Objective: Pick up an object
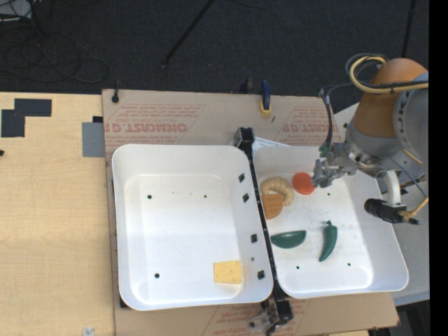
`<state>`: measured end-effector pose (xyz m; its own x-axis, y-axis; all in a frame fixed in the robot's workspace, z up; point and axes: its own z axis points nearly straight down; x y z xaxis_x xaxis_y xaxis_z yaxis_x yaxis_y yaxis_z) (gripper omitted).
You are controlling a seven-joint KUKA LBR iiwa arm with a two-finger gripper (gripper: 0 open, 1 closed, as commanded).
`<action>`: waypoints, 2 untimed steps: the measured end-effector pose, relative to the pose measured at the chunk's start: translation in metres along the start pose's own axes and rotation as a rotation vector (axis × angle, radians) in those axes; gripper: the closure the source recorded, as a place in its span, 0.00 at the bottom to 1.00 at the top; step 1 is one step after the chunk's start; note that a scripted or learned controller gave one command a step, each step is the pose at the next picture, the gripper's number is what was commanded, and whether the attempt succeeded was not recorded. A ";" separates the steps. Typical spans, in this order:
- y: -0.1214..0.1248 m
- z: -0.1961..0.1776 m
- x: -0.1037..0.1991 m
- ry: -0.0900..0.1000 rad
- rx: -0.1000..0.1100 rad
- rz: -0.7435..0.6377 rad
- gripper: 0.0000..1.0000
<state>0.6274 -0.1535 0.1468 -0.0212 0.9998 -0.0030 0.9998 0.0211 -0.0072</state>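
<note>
Setting: robotics lab test bench. Evidence: two shallow white bins side by side on a cardboard sheet printed with red lettering, held by a blue clamp at 12 o'clock. Bench top of pale wood at 9 o'clock. Dark floor with loose cables at 11 o'clock. Industrial arm at 3 o'clock.

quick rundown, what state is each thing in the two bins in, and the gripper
yellow block: flat on the left bin floor, near its front right corner
orange ball: in the right bin, right beside the gripper
bread pieces: bunched together by the divider
green leaf-shaped piece: lying flat, apart from the rest
green pepper: lying flat, on its own
gripper: low over the right bin, next to the ball
</note>
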 end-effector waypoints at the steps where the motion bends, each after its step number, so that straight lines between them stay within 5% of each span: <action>1: -0.097 0.054 0.020 0.001 -0.006 0.023 1.00; 2: 0.007 0.059 0.071 0.003 -0.012 0.014 1.00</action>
<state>0.6321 -0.0830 0.0880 -0.0070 1.0000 0.0005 1.0000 0.0070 0.0051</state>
